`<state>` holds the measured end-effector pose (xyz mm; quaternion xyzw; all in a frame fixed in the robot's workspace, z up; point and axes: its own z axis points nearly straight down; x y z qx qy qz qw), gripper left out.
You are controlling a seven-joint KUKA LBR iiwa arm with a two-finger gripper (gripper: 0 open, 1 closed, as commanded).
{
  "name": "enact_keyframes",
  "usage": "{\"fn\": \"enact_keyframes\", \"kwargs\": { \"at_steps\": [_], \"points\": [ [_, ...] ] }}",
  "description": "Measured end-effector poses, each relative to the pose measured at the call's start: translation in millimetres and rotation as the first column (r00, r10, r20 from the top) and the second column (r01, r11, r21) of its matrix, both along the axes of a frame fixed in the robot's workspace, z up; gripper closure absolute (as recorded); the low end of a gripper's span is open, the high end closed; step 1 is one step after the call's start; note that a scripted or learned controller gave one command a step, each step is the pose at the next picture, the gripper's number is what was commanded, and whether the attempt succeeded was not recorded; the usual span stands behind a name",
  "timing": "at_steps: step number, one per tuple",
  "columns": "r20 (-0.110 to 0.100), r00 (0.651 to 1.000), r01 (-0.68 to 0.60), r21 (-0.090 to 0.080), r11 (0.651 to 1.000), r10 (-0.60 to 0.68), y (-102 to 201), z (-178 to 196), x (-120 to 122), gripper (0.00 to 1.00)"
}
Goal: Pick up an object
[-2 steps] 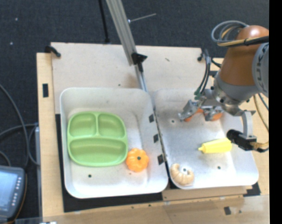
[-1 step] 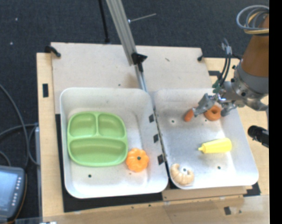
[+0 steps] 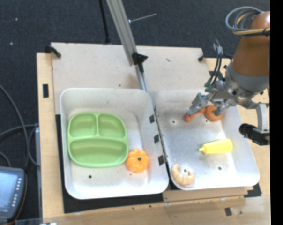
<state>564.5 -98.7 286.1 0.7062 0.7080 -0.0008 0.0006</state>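
Speckled round bun (image 3: 182, 175), glossy yellow bottle (image 3: 217, 147), ribbed orange pumpkin (image 3: 138, 161) beside green plastic tray (image 3: 97, 139), pincer (image 3: 208, 108) clamped on carrot (image 3: 206, 113)

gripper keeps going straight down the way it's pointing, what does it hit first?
Most likely the orange carrot-like toy directly under the gripper in the right bin. Depth is unclear from this slant; contact may already exist.

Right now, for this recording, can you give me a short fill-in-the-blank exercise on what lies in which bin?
1. The green divided plate lies in the ____ bin.
2. Beside that plate sits a small orange ____.
3. The yellow bottle lies in the ____ bin.
4. The gripper hovers at an object coloured ____.

Missing words: left; pumpkin; right; orange
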Motion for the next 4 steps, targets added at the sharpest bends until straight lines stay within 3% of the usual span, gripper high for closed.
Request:
{"fn": "enact_keyframes", "kwargs": {
  "at_steps": [1, 2, 3, 4],
  "points": [
    [0.010, 1.000, 0.004, -0.001, 1.000, -0.004, -14.4, 79.5, -18.2, 0.00],
    [-0.006, 1.000, 0.005, 0.000, 1.000, -0.005, -39.3, -11.1, 4.3, 0.00],
    [0.011, 1.000, 0.005, -0.002, 1.000, -0.005, -46.5, 88.4, -30.5, 0.00],
    [-0.005, 1.000, 0.005, 0.001, 1.000, -0.005, -42.7, -16.4, 8.6, 0.00]
  ]
}}
